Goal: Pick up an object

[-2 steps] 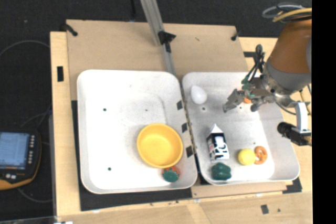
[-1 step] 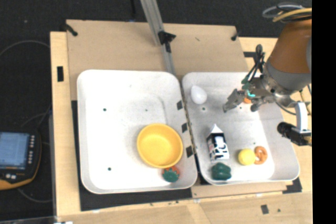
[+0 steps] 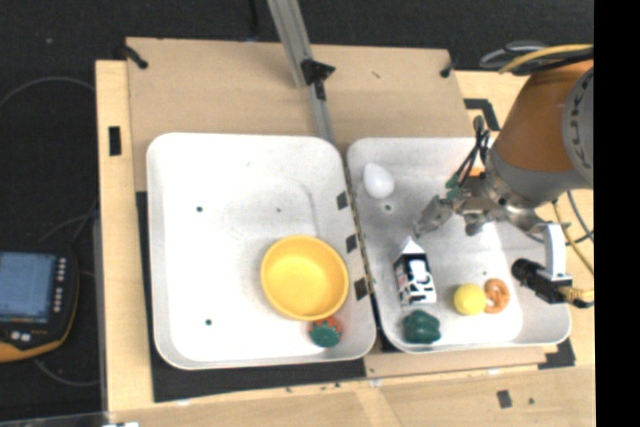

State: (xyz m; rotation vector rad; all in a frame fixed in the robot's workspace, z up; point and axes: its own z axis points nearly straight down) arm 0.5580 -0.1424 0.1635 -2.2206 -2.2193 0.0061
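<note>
We see the gripper (image 3: 452, 215) hovering in the right bin (image 3: 440, 160), nothing between its fingers; we can't tell if they're open or shut. Nearest candidate is the small black-and-white carton (image 3: 414, 279), just down-left of the gripper toward the bin's near edge, long axis roughly along that same line, white cap end facing the gripper, dark printed label on its body. Relative to the carton: green piece (image 3: 421, 325) just below it, yellow ball (image 3: 468, 299) and orange piece (image 3: 495, 293) to its right, white ball (image 3: 377, 180) well above.
</note>
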